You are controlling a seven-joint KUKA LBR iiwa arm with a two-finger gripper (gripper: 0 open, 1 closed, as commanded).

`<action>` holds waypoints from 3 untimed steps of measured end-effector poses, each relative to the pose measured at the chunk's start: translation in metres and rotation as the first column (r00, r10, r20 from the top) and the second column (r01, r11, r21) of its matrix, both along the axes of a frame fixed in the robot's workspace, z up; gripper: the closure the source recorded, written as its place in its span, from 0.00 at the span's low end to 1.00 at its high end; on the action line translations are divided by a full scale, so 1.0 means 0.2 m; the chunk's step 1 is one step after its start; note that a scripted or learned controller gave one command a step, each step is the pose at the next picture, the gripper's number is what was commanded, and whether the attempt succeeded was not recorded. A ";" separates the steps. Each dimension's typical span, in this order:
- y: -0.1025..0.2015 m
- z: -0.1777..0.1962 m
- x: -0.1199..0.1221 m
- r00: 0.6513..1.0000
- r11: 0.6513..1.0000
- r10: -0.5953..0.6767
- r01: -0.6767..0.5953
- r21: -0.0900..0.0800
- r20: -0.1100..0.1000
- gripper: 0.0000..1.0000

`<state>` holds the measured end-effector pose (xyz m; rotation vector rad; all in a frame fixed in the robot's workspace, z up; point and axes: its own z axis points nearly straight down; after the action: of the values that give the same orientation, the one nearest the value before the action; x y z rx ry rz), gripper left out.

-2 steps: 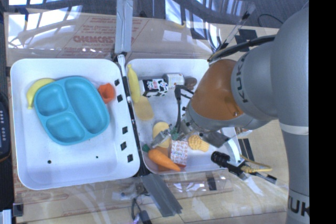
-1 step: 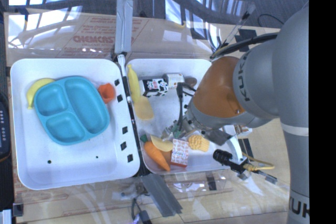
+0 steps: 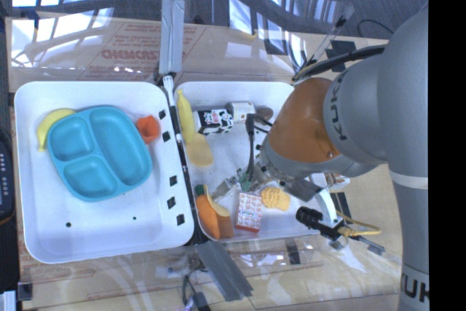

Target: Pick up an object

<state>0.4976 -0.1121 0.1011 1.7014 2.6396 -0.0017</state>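
Grey and orange, the arm (image 3: 342, 124) fills the right of the view and leans over the right bin (image 3: 280, 92), its gripper (image 3: 247, 175) low among the clutter, just above a small red-and-white carton (image 3: 249, 213) and beside a yellow waffle-like piece (image 3: 274, 197); how wide it stands cannot be told. An orange wedge (image 3: 211, 218), a pale yellow block (image 3: 200, 153), a banana-like piece (image 3: 186, 115) and a black-and-white cow-print carton (image 3: 216, 119) share that bin. Across the divider, the left bin (image 3: 44, 229) holds a blue divided plate (image 3: 100, 151), a yellow banana (image 3: 49, 124) and a small orange cup (image 3: 148, 128).
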 end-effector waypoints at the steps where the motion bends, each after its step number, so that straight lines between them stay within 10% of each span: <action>1: -0.24 -0.05 0.28 0.992 0.992 0.129 -0.129 0.001 -0.003 0.00; 2: -0.05 -0.06 0.66 0.990 0.990 -0.138 0.138 0.001 -0.011 0.00; 3: -0.35 -0.06 0.79 0.985 0.986 -0.170 0.170 0.001 -0.007 0.00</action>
<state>0.6555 -0.1825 0.0900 1.9242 2.4910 -0.0057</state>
